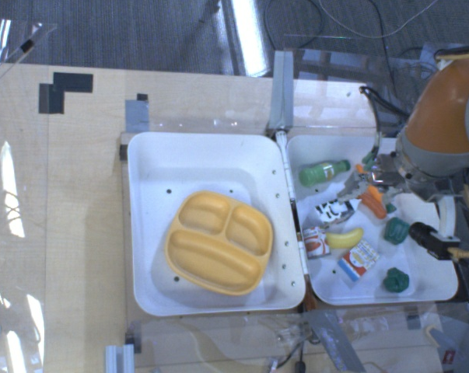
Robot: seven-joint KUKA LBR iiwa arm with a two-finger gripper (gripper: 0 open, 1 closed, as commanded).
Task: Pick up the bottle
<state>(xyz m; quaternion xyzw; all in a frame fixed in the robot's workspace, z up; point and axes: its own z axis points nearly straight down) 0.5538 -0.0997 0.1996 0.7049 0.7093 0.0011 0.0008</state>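
Note:
The bottle (323, 172) is green with a white cap and lies on its side in the upper left part of the right bin (421, 294). My gripper (355, 185) hangs just right of and below the bottle's cap end, above the bin floor. It hovers over a black-and-white object (334, 208) and beside an orange carrot-like piece (373, 201). Nothing can be seen held in it.
The right bin also holds a banana (344, 238), a red can (316, 243), a small printed box (358, 259), a teal piece (396, 230) and a green piece (396, 280). A yellow divided plate (218, 242) lies in the left bin (141, 208).

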